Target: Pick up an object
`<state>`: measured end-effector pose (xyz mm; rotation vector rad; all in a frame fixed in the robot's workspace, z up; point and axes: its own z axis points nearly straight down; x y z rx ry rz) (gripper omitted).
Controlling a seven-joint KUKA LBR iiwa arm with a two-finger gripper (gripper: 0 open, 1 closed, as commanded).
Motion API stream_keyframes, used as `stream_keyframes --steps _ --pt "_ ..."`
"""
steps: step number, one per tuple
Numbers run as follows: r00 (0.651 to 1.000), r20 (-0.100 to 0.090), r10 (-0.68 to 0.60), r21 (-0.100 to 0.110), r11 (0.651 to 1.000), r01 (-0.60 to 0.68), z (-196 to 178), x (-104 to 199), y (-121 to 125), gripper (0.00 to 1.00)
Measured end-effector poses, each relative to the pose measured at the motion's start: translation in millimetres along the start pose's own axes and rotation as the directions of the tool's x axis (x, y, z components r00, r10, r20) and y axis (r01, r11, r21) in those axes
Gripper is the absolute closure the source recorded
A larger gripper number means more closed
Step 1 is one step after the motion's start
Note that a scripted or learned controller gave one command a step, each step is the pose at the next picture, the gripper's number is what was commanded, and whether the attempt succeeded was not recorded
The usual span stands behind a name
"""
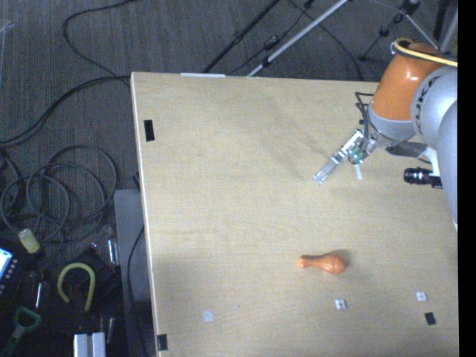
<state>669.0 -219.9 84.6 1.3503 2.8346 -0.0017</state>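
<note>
Hand (338, 163) sits over the upper right of the counter (223, 199), thin translucent fingers slanting down-left; we can't tell if they're parted or closed, and we see nothing between them. Orange object (324, 262), smooth and pear-shaped with a narrow neck pointing left, lies on pale matte wood well below it.
</note>
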Motion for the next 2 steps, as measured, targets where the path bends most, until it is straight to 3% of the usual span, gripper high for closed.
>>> stream_keyframes --steps 1,2 --pt "1.000 0.003 -0.001 -0.002 1.000 0.001 -10.2 0.1 1.6 1.00" --pt "0.999 0.002 -0.052 0.000 0.999 0.052 -68.9 19.0 9.1 1.00"
